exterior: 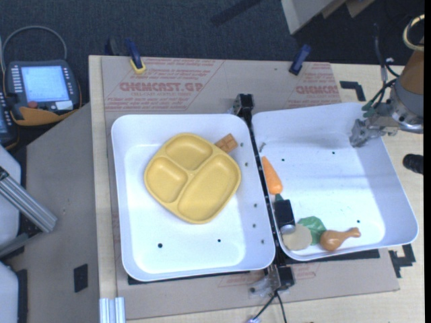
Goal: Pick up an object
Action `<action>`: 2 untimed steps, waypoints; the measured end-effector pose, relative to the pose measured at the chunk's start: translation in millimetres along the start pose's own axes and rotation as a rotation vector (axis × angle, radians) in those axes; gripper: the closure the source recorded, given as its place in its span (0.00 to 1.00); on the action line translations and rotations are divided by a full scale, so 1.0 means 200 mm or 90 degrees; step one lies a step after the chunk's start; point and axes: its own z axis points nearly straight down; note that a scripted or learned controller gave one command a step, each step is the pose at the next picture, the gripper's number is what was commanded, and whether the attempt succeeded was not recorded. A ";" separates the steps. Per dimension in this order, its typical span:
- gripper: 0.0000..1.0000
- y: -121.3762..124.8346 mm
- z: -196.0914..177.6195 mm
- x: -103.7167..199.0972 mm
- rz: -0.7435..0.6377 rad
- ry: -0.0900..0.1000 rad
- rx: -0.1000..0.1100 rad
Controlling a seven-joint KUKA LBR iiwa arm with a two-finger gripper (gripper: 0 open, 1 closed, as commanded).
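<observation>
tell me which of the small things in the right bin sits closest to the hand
The orange carrot by the divider, farthest up the cluster; the black block, green piece and drumstick lie farther from the hand.

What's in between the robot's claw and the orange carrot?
Just bare white floor of the right bin. In the camera view, nothing lies between the gripper and the carrot.
</observation>
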 end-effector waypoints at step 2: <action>1.00 0.03 -0.23 0.27 -0.002 0.002 0.004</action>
